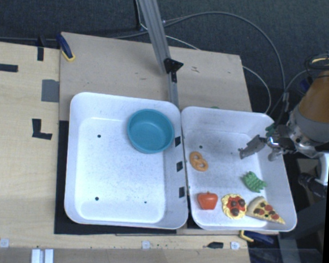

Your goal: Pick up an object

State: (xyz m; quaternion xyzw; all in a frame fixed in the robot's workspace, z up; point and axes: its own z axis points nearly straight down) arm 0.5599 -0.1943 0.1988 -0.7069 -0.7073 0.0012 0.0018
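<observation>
Gripper: you'll find the gripper (258,147) over the far right part of the right bin (222,122), reaching in from the right edge. One dark finger (252,147) slants left and down over the bin floor. You cannot tell from this angle how far it is open, and you can see nothing between its fingers.
Arm: the grey arm with its orange band (317,100) stands just beyond the right bin's right rim.
Nearest thing: a green leafy toy (253,181) lies on the bin floor, nearer to you than the gripper and apart from it.
Other things to pick: a pretzel (198,161) lies by the right bin's left wall; along the near wall you have a red tomato (207,200), a small round pizza (234,205) and a pizza slice (266,210), in that order from left to right, the last two close together.
Left bin: the left bin (88,167) holds a blue bowl (150,130) upright in its far right corner.
Counter: both bins sit side by side, rims touching, on a tan counter (14,161) marked with dark tape pieces.
Surroundings: a grey metal pole (155,31) slants in from the far side to the seam between the bins, and cables (235,26) loop over dark flooring behind.
</observation>
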